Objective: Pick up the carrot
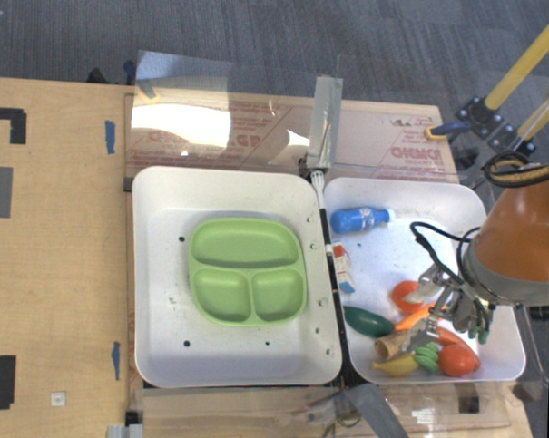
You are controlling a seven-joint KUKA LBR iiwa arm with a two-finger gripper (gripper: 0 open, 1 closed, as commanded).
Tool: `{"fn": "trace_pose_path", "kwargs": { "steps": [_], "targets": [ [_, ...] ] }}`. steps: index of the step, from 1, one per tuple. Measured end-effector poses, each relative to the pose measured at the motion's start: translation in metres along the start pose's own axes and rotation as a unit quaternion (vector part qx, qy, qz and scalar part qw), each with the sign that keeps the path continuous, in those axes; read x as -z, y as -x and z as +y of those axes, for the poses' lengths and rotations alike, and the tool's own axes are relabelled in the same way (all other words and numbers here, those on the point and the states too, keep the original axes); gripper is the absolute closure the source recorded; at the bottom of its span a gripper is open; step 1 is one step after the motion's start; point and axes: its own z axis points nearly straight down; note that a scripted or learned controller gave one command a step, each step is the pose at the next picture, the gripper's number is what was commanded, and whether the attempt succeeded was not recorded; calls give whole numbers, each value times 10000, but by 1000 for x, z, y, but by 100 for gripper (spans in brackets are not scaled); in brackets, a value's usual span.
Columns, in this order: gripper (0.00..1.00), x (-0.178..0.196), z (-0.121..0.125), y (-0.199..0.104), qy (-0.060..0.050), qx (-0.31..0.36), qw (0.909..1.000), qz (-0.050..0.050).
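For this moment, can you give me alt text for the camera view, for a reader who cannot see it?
The gripper is low in the right bin, over a pile of toy food that includes the orange carrot. A blue bottle lies near that bin's far edge, and a green divided plate sits in the left bin.

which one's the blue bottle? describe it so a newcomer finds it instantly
Start at the right white bin. The blue bottle lies on its side in the bin's upper left corner. It is the bin's one blue item, apart from the orange and green pile near the end effector.
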Motion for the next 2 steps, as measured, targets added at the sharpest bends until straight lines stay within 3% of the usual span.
{"fn": "trace_pose_path", "kwargs": {
  "steps": [1, 2],
  "targets": [
    [0, -51, -11, 31, 18, -1602, 9871, -57],
    [100, -39, -10, 34, 29, -1595, 9871, -106]
  ]
}}
